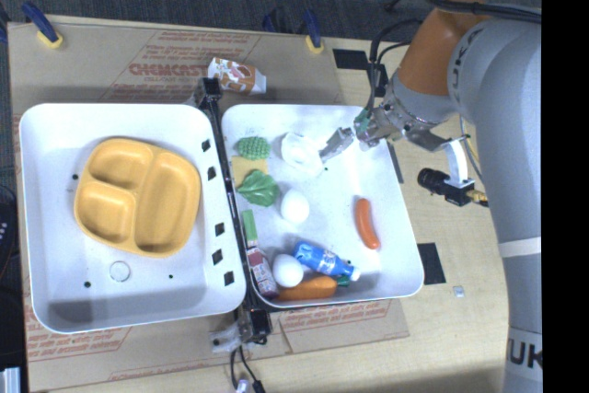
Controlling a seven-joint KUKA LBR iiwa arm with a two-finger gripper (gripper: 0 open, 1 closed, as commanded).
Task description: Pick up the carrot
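The carrot (308, 289) lies lengthwise along the near wall of the right bin (405, 225), its orange body partly tucked under the bin's lower rim. Taking the carrot as the landmark: a white egg (288, 271) sits just above its left end, touching or nearly so, and a blue bottle (325, 260) lies tilted just above its middle, with a small green cap at the end nearest the carrot's right tip. To the carrot's left, by the divider between the bins, rests a small dark-capped bottle (259, 269). Further up from the carrot sit a second white ball (294, 207), a green leafy piece (259, 189) and a green broccoli-like piece (252, 146). Up and to the right of the carrot lies an orange-red sausage (367, 223) — well apart from it.

The gripper (333, 145) hangs at the far end of the bin from the carrot, beside a crumpled white object (300, 150); whether its jaws are spread or closed cannot be told here.

The left bin (37, 198) holds a yellow divided tray (138, 195).
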